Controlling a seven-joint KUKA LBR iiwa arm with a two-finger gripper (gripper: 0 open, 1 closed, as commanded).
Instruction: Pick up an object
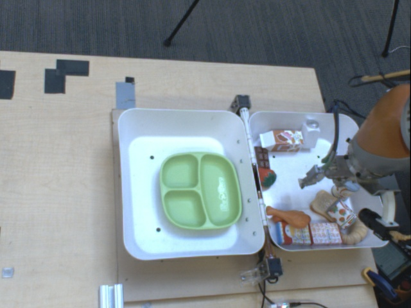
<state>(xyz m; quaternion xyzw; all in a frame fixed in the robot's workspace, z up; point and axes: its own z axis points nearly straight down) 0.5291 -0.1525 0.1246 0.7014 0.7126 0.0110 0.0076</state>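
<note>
No legible text in the bins

Printing showed on the small carton at the upper part of the right bin and on the flat packet along its lower edge, both in red, white and brown, but the lettering was too small and blurred to read; what may have been a logo on the carton stayed indistinct.

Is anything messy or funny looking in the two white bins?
Nothing looks spilled or broken. The right bin is just jumbled: a small carton, boxes and a chicken drumstick lie at odd angles. The green divided plate sits neatly in the left bin.
</note>
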